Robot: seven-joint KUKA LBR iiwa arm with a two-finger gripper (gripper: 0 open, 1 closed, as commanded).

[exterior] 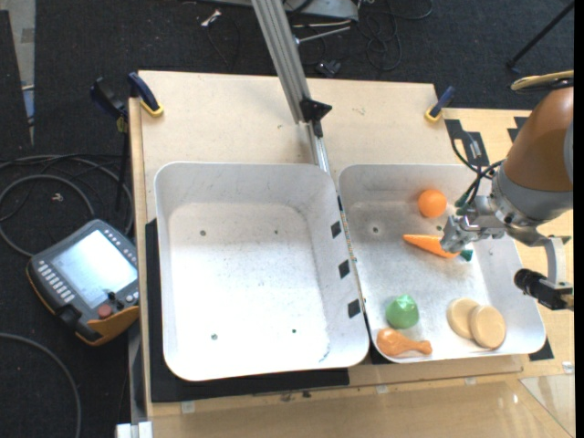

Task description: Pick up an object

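The right bin holds an orange ball, an orange carrot, a green round object, an orange squash-shaped toy and a tan pair of discs. My gripper reaches in from the right and hangs low over the carrot's right end, just below the orange ball. Its metal fingers overlap the carrot's tip, and I cannot tell whether they touch it.
The left bin sits beside the right one, with black clips along the shared rim. A slanted metal pole rises behind the bins. A teach pendant lies on the floor at the left.
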